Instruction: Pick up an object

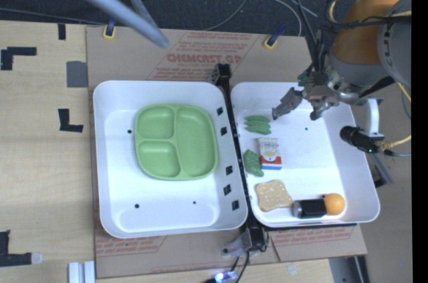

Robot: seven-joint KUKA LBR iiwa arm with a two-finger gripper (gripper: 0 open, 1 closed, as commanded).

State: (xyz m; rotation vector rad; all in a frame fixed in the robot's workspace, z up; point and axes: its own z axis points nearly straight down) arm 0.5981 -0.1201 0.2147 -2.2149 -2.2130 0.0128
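The right bin (351,171) holds several objects. A green pea pod (257,124) lies near its left wall, with a second green piece (253,162) below it. Beside them sits a small white, red and blue carton (269,152). A slice of toast (273,195), a black block (309,208) and an orange (333,204) lie along the front edge. My gripper (298,109) hangs above the bin's back part, right of the pea pod. It is open, with nothing between its fingers.
The left bin (101,141) holds a green divided plate (176,141). Black clips run along the ridge between the bins (231,141). A black fitting (358,138) sticks out of the arm over the right bin's right edge. Cables trail behind the bins.
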